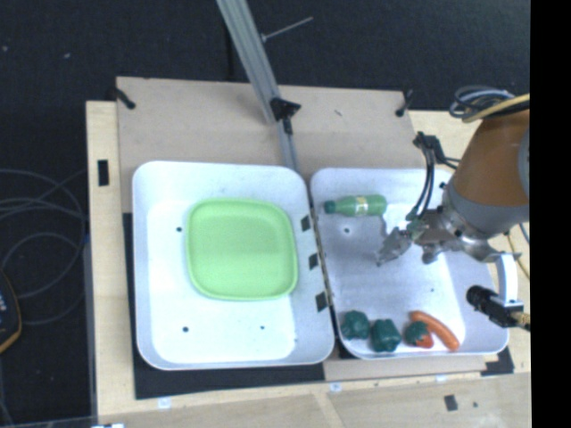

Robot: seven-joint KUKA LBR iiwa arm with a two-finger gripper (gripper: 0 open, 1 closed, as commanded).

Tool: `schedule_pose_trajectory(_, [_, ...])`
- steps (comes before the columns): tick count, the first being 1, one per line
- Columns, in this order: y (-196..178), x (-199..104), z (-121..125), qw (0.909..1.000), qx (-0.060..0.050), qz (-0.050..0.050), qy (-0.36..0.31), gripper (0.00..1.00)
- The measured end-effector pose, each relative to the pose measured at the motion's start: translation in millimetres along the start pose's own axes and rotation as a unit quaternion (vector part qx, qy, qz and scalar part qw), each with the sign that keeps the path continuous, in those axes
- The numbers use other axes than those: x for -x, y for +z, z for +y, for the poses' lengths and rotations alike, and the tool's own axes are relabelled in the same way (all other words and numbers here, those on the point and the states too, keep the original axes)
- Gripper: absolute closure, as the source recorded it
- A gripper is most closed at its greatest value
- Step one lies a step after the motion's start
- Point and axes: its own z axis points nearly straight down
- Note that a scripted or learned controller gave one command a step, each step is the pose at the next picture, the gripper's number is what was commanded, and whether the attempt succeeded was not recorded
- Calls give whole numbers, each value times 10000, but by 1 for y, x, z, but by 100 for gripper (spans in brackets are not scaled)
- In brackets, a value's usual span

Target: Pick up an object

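The gripper (390, 250) hangs over the middle of the right bin (357, 283) with its fingers apart and nothing in them, a green bottle (355, 206) lies near the far wall, and a carrot (435, 329) lies by two green lumps (370, 330) at the near wall.

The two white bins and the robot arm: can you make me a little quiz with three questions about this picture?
1. True or false: the green plate lies in the right bin.
2. Which is nearest the gripper? A) green bottle B) orange carrot C) green plate
3. Fill in: the carrot lies along the right bin's ____ edge, beside some dark green pieces.

Key: 1 false, it lies in the left bin. 2 A. 3 bottom.
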Motion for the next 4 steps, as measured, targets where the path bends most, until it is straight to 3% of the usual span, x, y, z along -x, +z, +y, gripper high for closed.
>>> schedule_pose_trajectory(2, [89,6,2,10000,16,-3,0,0])
schedule_pose_trajectory(3, [77,6,3,10000,36,0,6,100])
schedule_pose_trajectory(4, [19,15,7,10000,49,-6,-1,100])
